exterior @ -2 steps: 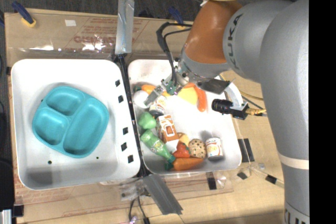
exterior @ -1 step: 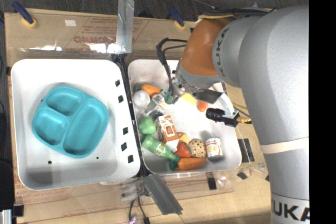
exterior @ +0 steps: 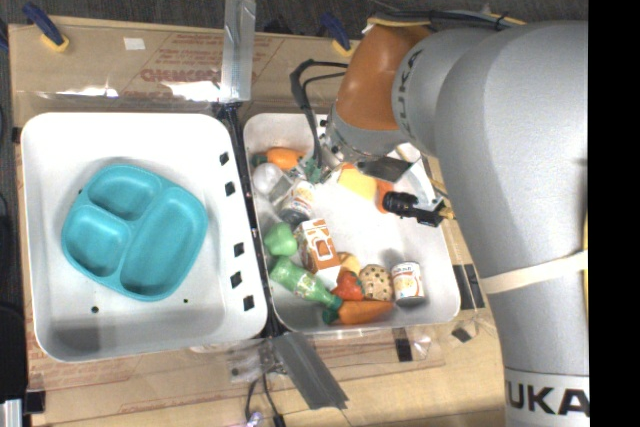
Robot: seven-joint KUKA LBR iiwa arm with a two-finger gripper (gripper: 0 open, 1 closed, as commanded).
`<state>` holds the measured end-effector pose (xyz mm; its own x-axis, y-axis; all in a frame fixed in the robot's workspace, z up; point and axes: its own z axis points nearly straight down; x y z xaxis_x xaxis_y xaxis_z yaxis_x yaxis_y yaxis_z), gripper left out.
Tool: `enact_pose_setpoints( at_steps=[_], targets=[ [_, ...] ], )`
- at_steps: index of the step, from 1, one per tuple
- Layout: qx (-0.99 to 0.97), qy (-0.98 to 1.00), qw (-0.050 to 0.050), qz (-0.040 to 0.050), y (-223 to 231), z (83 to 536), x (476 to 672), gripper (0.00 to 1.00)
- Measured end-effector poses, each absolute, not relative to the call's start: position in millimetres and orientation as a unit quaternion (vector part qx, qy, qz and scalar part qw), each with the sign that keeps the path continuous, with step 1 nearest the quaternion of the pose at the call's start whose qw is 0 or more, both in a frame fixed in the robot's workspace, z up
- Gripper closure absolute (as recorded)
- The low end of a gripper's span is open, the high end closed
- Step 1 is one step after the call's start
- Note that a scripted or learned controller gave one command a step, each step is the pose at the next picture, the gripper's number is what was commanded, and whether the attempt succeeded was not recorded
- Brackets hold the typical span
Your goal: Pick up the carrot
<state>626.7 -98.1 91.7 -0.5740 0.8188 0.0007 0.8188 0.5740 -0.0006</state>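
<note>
bins (exterior: 60, 315): smooth white plastic | divided plate (exterior: 135, 230): matt teal plastic | bench (exterior: 180, 55): cardboard

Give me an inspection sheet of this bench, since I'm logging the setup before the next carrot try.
Surface: two white bins side by side; left bin, right bin.
Job's things: carrot lies at the right bin's near edge, beside the cookie.
Clutter: teal tray in the left bin; green bottle, small can, carton and other toy food in the right bin.
Grippers: gripper low over the right bin's far end, away from the carrot; holds nothing that I can see.
Cables: black cable loops by the wrist.
Surroundings: blue clamps on the bench's far edge; dark floor beyond.
</note>
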Motion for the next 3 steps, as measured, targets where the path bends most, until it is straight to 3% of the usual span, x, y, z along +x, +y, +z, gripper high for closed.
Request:
enact_pose_setpoints(
  at_steps=[1,3],
  targets=[
    [-0.458,-0.889,0.000,0.0004,-96.5,102.5,627.7,1.00],
    [-0.559,-0.829,-0.006,-0.0014,-165.3,355.3,622.4,1.00]
  ],
)
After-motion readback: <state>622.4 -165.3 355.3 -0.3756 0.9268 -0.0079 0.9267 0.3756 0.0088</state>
